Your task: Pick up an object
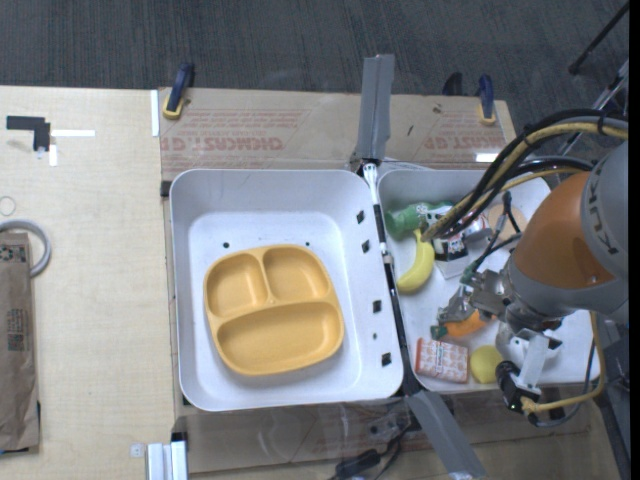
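Orange object (463, 324): lies in right bin (440, 180), mid-floor, partly covered by the gripper (470, 298). Small, bright orange, shape unclear due to cover.

Gripper: sits directly over the orange object, at or very near contact; contact not confirmed. Open/closed state can't be told from this angle. Nothing seen held. Arm (560, 248) enters from the right, orange band above the wrist, black and yellow cables (520, 158) looping over the bin's back-right part.

Right bin, other contents: banana (418, 265) near the left wall, curved, lying flat, just left of the gripper. Green pkg (408, 216) behind the banana, touching or nearly so. Red/white packet (442, 360) at the front, flat. Yellow round item (484, 364) just right of the packet, by the arm's lower part.

Left bin (260, 203): white, shallow, holds a yellow divided plate (272, 310), 3 compartments, lying flat, slightly turned.

Surface: bins side by side on cardboard (270, 128) with red print, held by blue clamps (180, 88) at the back. Light wood bench (80, 268) to the left, brown bag (15, 338) at its left edge. Floor behind is dark carpet (250, 18).
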Available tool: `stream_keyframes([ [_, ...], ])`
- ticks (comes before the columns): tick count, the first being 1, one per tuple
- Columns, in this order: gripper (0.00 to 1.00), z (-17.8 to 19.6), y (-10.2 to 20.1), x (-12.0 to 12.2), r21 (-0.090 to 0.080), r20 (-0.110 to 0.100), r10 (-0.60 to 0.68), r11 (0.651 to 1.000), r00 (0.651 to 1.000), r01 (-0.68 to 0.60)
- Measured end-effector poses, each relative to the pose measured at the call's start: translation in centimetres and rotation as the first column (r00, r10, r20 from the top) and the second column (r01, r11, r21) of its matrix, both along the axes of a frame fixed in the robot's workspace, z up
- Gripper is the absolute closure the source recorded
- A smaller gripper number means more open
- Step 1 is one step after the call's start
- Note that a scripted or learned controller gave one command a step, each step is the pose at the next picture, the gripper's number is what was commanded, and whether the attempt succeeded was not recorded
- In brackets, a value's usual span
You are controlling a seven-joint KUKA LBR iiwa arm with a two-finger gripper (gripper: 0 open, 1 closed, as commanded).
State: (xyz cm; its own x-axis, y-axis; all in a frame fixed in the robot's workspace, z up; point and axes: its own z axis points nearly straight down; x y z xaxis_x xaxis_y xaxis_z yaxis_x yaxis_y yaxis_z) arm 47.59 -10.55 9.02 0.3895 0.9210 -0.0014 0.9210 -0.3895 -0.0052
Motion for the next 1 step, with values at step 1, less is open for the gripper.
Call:
stream_keyframes([
  [1,1.0,0.83,-0.1,-0.06,-0.001,-0.002,-0.004,1.0,1.0,0.004],
])
